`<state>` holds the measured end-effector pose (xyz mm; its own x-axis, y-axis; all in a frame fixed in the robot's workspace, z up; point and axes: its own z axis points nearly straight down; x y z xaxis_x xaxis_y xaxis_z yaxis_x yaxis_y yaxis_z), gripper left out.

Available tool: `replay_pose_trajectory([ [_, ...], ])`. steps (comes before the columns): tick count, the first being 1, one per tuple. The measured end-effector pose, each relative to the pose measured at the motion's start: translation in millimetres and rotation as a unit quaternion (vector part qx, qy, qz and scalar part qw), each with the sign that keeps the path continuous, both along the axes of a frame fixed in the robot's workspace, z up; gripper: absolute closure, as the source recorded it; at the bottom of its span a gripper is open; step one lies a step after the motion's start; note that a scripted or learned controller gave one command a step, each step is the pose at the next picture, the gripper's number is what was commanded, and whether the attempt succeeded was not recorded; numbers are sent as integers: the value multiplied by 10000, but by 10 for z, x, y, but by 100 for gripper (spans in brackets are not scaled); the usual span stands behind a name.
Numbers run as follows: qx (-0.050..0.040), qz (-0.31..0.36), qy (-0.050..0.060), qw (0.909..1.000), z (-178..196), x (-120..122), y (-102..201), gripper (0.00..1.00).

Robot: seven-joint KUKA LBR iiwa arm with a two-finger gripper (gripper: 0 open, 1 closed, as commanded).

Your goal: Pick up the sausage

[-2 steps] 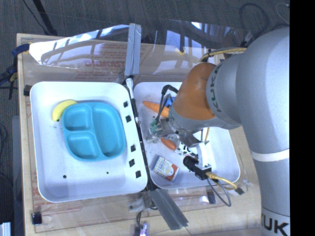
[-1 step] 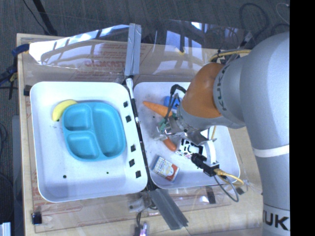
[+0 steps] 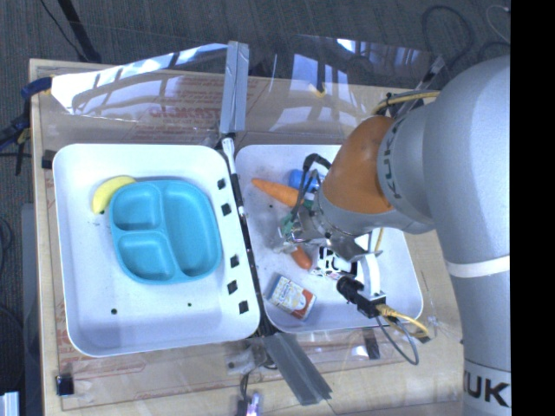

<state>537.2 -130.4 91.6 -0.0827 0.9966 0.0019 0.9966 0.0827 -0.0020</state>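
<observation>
The two bins (image 3: 78, 319) looked like smooth white plastic, a bit shiny. The blue plate (image 3: 165, 232) with three parts looked like smooth, shiny plastic too. The banana (image 3: 108, 191) beside it looked like glossy yellow plastic. The carrot (image 3: 276, 191) had a smooth orange skin. The small box (image 3: 290, 295) looked like printed paper or card. The arm (image 3: 460, 146) was smooth grey metal with a shiny orange band (image 3: 360, 167). The bench (image 3: 156, 358) looked like pale wood under a clear, shiny sheet (image 3: 156, 81).
</observation>
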Motion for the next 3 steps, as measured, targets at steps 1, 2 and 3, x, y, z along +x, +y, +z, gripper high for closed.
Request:
replay_pose_trajectory([
  [1, -4, 32, 2, 10000, 95, 9, 5, 100],
  [2, -8, -843, 0, 9964, 998, -40, 575, 100],
  [3, -8, -551, 7, 9985, 257, -368, -64, 100],
])
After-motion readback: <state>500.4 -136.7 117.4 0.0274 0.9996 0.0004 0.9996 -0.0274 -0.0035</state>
